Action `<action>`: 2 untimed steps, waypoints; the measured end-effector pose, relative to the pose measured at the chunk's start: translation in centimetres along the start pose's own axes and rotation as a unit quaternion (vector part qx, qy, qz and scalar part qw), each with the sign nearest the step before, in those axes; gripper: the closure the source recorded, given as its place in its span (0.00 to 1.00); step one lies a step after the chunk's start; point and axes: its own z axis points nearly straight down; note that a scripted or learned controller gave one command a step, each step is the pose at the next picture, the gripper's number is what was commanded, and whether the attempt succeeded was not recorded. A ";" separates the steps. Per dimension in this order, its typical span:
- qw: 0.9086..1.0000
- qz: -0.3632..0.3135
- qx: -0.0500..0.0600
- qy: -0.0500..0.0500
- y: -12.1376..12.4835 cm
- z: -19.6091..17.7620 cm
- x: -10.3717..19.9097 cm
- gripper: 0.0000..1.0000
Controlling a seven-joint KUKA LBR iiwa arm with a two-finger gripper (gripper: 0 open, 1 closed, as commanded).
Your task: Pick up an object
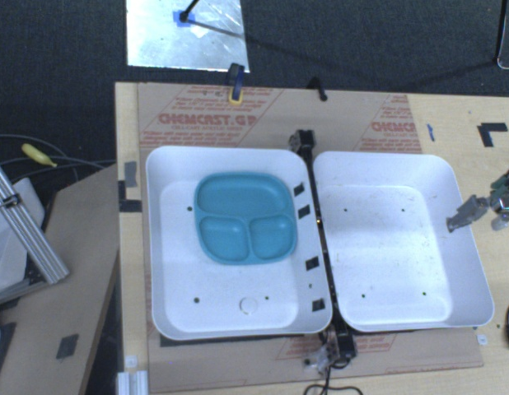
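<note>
A teal divided plate (242,218) with three compartments lies flat in the middle of the left bin (168,245). My gripper (469,213) hangs at the right rim of the right bin (452,303), far from the plate, with most of the arm cut off by the frame's right side. Nothing shows in its grasp.
A faint small round shape (249,305) sits on the left bin's floor near its front wall. Black clips (312,262) line the seam between the bins. The bins rest on a cardboard sheet (205,113). A metal plate (187,23) lies on the dark floor behind.
</note>
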 end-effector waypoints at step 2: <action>1.000 0.001 0.001 0.001 5.4 20.0 1.5 0.00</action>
